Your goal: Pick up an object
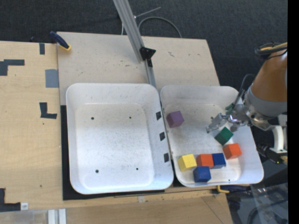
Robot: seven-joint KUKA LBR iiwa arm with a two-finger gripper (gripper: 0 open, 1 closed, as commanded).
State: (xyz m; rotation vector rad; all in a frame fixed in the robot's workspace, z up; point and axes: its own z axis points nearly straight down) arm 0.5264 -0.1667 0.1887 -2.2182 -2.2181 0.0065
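Here the grey two-finger gripper (217, 124) reaches into the right shallow white plastic bin (196, 93) from that bin's right side, on the end of the grey arm with the orange band (273, 78). Whether the metal fingers stand apart or together cannot be told at this slant and size. No block shows between them.

The small green cube (224, 136) lies just beside the gripper, at its lower right, tilted on the right bin's floor and close under the wrist; whether the two touch cannot be told. Just below the green cube, near the right bin's right wall, sits a small orange cube (232, 150). Along the right bin's front part runs a row of a yellow cube (188, 161), a second orange cube (204, 160) and a blue cube (218, 160), each touching or nearly touching the next. A second blue cube (202, 174) lies just in front of that row, toward the right bin's front rim. A small purple cube (175, 119) sits alone near the right bin's left wall, well apart from the gripper.

The left shallow white plastic bin (112, 90) stands against the right bin's left rim. A slanted grey metal rail (128, 20) runs up and away from the right bin's back left corner.
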